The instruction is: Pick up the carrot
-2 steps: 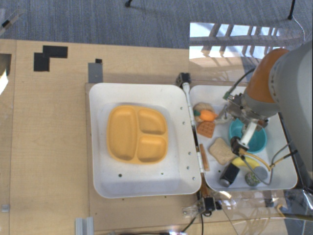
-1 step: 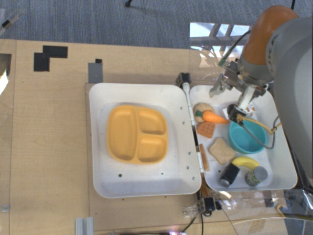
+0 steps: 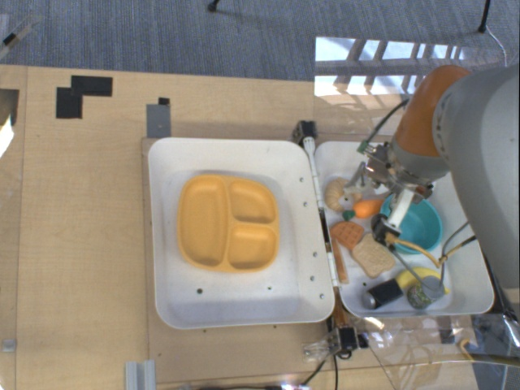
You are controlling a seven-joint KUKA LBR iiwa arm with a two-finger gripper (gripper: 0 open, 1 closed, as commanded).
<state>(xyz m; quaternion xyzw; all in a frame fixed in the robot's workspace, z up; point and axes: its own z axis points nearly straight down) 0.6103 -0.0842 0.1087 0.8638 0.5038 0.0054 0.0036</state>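
Observation:
The carrot (image 3: 366,209) is a small orange piece with a green tip, lying in the right bin (image 3: 479,299) near its upper middle. My gripper (image 3: 363,187) hangs just above the carrot and partly overlaps its top edge. The grey arm with its orange band reaches in from the upper right and hides the bin's far right corner. I cannot see whether the carrot is held or merely lies under the gripper.
Around the carrot lie a beige round item (image 3: 335,193), a waffle piece (image 3: 348,234), a toast slice (image 3: 374,257), a teal bowl (image 3: 416,226), a banana (image 3: 410,279) and a black cylinder (image 3: 380,295). The left bin (image 3: 162,299) holds a yellow divided plate (image 3: 227,222).

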